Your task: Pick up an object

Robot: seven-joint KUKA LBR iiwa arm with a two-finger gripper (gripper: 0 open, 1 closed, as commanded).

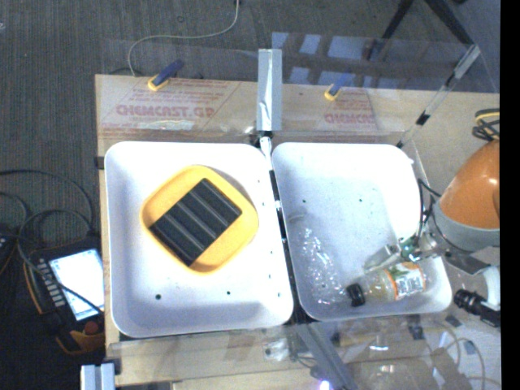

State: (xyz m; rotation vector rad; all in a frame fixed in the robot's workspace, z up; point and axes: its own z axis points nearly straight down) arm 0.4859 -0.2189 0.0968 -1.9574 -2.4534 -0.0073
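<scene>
Both white bins [349, 169] below me look like matt, faintly speckled plastic. The yellow dish [162, 197] is smooth and glossy, its dark insert ribbed. The bottle [390, 284] is clear plastic with a paper-like label; crinkled shiny film [317, 254] lies beside it.

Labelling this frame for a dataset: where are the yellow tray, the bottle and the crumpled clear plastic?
yellow tray [160, 201]: camera view, yellow rim.
bottle [398, 283]: camera view, label.
crumpled clear plastic [317, 262]: camera view, middle.

Lighting: even, moderately bright, overhead; both white bins [195, 315] slightly washed out. Shadows: faint, soft. Image: slightly soft and grainy, with reflections on clear sheeting [366, 63] at the top.
</scene>
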